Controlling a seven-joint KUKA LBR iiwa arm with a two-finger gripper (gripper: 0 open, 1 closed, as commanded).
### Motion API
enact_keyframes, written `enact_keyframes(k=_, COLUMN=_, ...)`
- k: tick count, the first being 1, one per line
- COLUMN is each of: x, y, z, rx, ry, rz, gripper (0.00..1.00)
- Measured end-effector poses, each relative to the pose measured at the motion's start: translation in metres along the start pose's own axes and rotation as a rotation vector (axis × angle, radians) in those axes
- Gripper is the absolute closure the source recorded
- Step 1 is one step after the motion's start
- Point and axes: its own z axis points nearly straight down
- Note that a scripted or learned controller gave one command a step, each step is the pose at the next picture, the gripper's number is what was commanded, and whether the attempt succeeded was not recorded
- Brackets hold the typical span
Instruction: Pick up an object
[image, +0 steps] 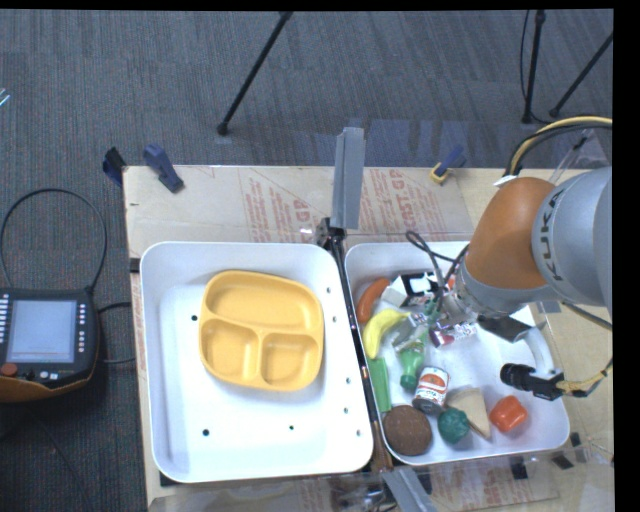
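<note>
Several toy foods (432, 388) crowd the right bin (545, 345): yellow banana (380, 328), red-labelled can (431, 389).

A yellow divided tray (263, 329) sits in the white left bin (170, 440), while the white right bin (552, 425) holds a yellow banana (380, 327), brown disc (407, 428), red-labelled can (432, 389) and orange piece (509, 413)

The right bin (548, 350) is crowded along its left and front: banana (381, 329), can (432, 389), brown ball (407, 429) and orange pepper (509, 413) sit close together. The left bin (170, 400) offers open floor around the yellow divided plate (262, 330).
</note>
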Motion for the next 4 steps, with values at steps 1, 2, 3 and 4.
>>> enact_keyframes(k=1, x=-0.059, y=-0.013, z=-0.057, rx=0.007, ry=0.001, rz=-0.034, gripper=0.0)
enact_keyframes(k=2, x=-0.006, y=-0.002, z=0.0, rx=0.005, ry=-0.001, rz=0.097, gripper=0.0)
enact_keyframes(k=3, x=0.03, y=-0.031, z=-0.051, rx=0.012, ry=0.006, rz=0.121, gripper=0.0)
enact_keyframes(k=4, x=0.021, y=-0.083, z=0.008, rx=0.019, ry=0.009, rz=0.044, gripper=0.0)
